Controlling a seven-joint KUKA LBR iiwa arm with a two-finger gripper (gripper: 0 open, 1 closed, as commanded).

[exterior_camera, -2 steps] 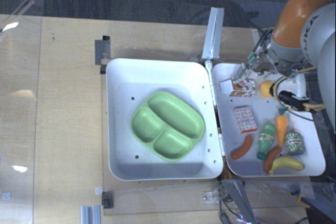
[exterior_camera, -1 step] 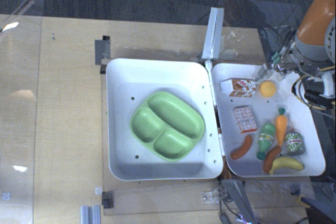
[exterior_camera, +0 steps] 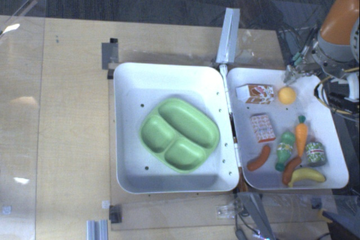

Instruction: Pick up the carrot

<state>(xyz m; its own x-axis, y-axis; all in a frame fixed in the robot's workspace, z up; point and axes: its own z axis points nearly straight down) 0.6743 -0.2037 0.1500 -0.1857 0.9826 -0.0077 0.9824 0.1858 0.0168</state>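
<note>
The carrot [exterior_camera: 301,138], orange with a green top, lies upright in the right part of the right bin [exterior_camera: 332,121]. It rests between a green bottle-shaped item [exterior_camera: 285,148] on its left and a green round packet [exterior_camera: 315,153] on its right. The arm's orange band [exterior_camera: 339,22] and grey wrist sit at the upper right edge of the view, above the bin's far right corner. Small metal parts [exterior_camera: 293,71] of the wrist hang near the bin's back rim, well above the carrot.
The right bin also holds a small carton [exterior_camera: 256,93], an orange ball [exterior_camera: 287,95], a pink wafer pack [exterior_camera: 262,127], two sausages [exterior_camera: 258,158], and a banana [exterior_camera: 306,176]. A green divided plate [exterior_camera: 179,133] sits in the left bin [exterior_camera: 126,121]. Cables trail at the right.
</note>
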